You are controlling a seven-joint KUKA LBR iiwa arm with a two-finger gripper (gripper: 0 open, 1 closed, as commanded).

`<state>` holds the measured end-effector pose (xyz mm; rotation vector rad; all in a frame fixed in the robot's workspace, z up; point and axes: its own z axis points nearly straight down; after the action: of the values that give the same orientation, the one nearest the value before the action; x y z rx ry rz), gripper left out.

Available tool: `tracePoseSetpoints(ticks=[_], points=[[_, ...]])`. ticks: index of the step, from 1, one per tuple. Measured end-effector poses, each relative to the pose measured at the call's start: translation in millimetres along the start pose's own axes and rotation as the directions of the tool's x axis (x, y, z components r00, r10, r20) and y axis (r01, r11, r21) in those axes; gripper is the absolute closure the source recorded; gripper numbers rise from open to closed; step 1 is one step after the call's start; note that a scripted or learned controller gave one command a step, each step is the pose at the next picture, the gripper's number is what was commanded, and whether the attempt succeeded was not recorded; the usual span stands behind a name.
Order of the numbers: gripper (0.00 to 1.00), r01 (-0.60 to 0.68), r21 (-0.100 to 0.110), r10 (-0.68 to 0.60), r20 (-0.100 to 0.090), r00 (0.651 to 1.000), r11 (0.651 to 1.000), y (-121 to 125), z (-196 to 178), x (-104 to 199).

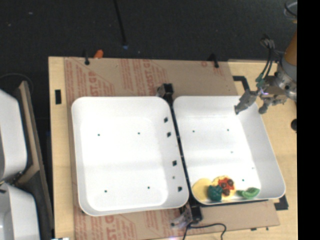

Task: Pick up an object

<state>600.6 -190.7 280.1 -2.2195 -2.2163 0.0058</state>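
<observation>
A small heap of toy objects lies in the near corner of the right bin (pixel 260 134): a pale yellow flat piece (pixel 201 188), a teal lump (pixel 215 194), a red and yellow piece (pixel 225 183) and a green piece (pixel 249 192). My gripper (pixel 252 105) hangs over the far right corner of the same bin, well away from the heap. Its two fingers stand apart, open, with nothing between them.
The left bin (pixel 80 134) sits beside the right one, with a black divider strip (pixel 174 144) between them. Both rest on a brown cardboard sheet (pixel 125 76) on the bench. White equipment (pixel 12 134) stands at the far left.
</observation>
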Motion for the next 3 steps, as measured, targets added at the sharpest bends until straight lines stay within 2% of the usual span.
tracePoseSetpoints(ticks=[1, 3], points=[[0.00, 0.001, -0.007, -0.001, 0.001, 1.000, 1.000, 1, -4, 0], [0.00, 0.000, -0.003, 0.000, 0.000, 1.000, 1.000, -18, 100, -5]])
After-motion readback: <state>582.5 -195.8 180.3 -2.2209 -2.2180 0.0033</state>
